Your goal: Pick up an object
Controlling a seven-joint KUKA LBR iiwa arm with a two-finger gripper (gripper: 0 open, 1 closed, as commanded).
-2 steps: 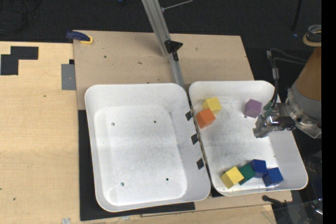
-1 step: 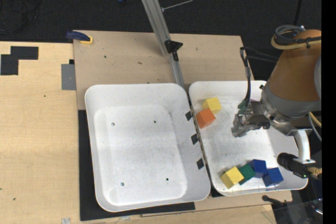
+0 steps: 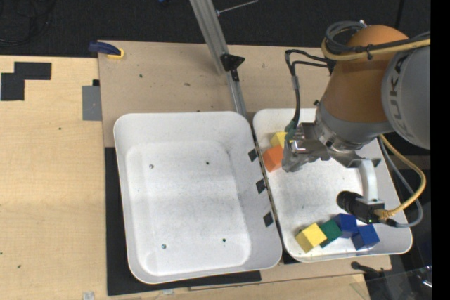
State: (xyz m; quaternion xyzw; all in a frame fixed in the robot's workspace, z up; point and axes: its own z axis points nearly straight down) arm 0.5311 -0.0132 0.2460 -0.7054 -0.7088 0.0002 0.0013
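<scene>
Gripper: low over the upper left part of the right bin; whether it is open, or has hold of anything, I cannot tell.
Nearest object: orange block, touching the gripper's left side, by the bin's left wall.
Yellow block: just above the orange one.
Other blocks: yellow, green, blue cluster, lower right, well apart.
Judgement: a short shift leftward suits best.

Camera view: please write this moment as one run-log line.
arm over right bin | gripper low by orange block and yellow block, grasp not visible | yellow, green, blue blocks at near edge | left bin
</scene>
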